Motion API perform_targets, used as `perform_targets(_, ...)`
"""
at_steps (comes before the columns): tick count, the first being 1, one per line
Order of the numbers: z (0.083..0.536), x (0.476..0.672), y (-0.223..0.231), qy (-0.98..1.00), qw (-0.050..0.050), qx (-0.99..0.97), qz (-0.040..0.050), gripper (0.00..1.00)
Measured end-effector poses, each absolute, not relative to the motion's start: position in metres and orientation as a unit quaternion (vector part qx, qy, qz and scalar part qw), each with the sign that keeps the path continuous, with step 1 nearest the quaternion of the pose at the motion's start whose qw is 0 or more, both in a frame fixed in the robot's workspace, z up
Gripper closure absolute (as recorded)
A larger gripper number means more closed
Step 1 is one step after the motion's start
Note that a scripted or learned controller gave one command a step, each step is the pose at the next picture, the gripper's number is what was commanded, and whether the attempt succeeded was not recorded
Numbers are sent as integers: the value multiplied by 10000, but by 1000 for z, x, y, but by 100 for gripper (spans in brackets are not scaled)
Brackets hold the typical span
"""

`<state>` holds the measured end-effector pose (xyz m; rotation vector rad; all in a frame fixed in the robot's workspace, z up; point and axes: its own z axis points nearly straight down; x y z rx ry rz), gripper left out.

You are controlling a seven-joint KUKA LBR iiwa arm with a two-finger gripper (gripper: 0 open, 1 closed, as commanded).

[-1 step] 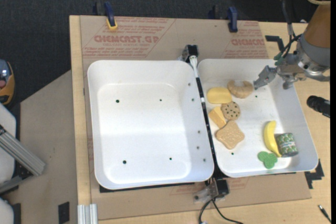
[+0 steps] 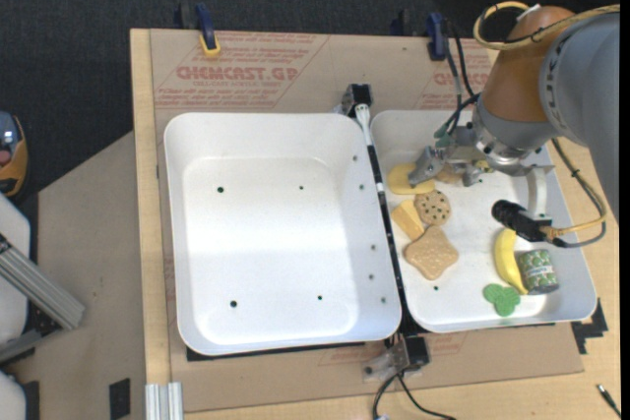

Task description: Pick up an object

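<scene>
1. Grey and orange, the arm (image 2: 536, 74) reaches in from the upper right, its gripper (image 2: 448, 162) low over the right bin (image 2: 581, 295).
2. Whether its fingers are spread or closed, I cannot tell.
3. Below it lie cheese (image 2: 406, 216), a cookie (image 2: 431, 207) and toast (image 2: 431, 254).
4. Toward the lower right rest a banana (image 2: 506, 258), a can (image 2: 538, 271) and something green (image 2: 502, 298).
5. At frame centre sits the left bin (image 2: 177, 148).

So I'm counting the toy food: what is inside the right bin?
Right bin: banana, can, green piece, toast, cookie, yellow pieces. The claw covers the bin's far part.
</scene>
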<state>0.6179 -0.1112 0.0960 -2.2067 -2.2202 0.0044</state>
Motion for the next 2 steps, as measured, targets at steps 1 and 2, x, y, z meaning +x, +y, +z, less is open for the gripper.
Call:
perform_targets(1, 87, 645, -94, -7081, -25, -7061, -23, 0)
perform_targets(2, 85, 667, -97, -7078, -1, -7064, 1, 0)
